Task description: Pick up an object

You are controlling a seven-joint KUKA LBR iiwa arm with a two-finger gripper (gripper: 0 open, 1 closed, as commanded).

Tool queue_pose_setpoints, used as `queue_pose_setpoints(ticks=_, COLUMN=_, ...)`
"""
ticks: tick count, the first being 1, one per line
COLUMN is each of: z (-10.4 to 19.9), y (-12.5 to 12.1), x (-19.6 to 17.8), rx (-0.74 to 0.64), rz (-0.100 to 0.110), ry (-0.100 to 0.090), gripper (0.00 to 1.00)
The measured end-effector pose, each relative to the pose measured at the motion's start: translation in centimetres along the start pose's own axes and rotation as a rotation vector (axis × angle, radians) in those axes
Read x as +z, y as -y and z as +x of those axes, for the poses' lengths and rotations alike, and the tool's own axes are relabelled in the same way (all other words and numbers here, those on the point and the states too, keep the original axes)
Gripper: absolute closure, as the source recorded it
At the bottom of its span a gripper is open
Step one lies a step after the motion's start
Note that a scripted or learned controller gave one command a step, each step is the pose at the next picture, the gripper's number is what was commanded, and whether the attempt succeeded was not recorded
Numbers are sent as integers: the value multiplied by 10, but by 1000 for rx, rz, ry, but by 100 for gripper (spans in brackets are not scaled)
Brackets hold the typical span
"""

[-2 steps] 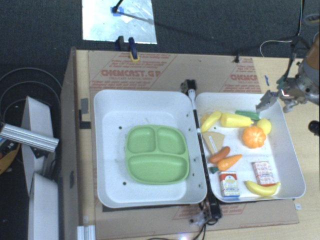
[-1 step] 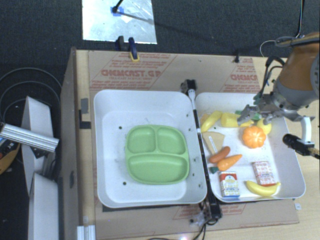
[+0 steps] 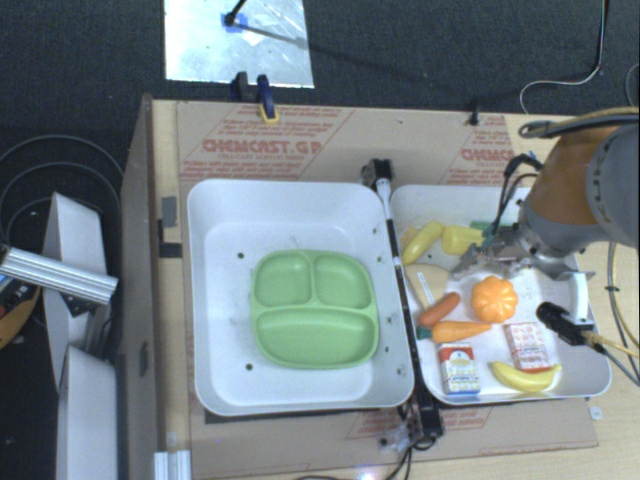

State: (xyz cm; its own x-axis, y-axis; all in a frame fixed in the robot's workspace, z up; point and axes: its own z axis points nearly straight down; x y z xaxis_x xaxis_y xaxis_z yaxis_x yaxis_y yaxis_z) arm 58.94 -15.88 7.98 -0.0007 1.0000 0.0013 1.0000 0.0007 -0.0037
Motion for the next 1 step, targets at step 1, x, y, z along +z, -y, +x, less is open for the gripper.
queue_pose_setpoints(ticks=1, z=36, y=-71, x=1, rx=-12, rz=51, ry=-3, gripper=0)
